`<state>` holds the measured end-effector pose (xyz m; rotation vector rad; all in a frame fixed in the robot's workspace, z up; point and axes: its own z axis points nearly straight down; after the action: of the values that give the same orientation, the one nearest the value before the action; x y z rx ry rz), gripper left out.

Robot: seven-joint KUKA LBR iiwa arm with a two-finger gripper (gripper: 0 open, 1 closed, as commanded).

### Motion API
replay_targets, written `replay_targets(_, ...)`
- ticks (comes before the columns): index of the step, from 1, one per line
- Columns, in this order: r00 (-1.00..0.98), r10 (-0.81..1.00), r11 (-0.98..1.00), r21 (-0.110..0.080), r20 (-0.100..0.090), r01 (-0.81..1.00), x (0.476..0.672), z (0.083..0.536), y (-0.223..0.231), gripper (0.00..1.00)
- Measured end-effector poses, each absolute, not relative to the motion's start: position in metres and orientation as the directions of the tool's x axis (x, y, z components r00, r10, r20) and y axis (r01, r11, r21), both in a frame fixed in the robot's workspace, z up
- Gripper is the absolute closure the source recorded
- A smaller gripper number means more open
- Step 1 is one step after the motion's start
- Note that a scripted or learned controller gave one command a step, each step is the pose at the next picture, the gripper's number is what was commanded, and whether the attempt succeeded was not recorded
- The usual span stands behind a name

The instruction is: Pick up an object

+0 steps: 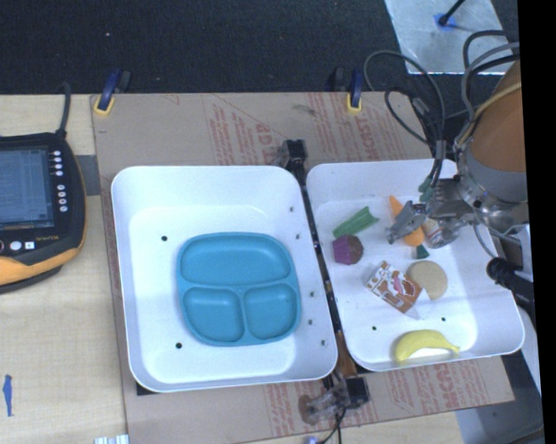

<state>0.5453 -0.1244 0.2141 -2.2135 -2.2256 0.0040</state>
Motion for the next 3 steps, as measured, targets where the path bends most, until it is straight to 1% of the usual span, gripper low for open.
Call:
replay_targets(1, -0.004, 1.0, 0.004, 0.007, -0.002, 1.0, 0.531, 0.113, -0.159, 0.0)
replay_targets(2, -0.008, 1.0, 0.008, 0.0, 0.012, 1.0, 0.633, 0.093, -0.177, 0.0)
replay_targets(3, -0.009, 1.0, 0.009, -0.002, 0.006, 1.0, 0.632, 0.103, -0.181, 1.0)
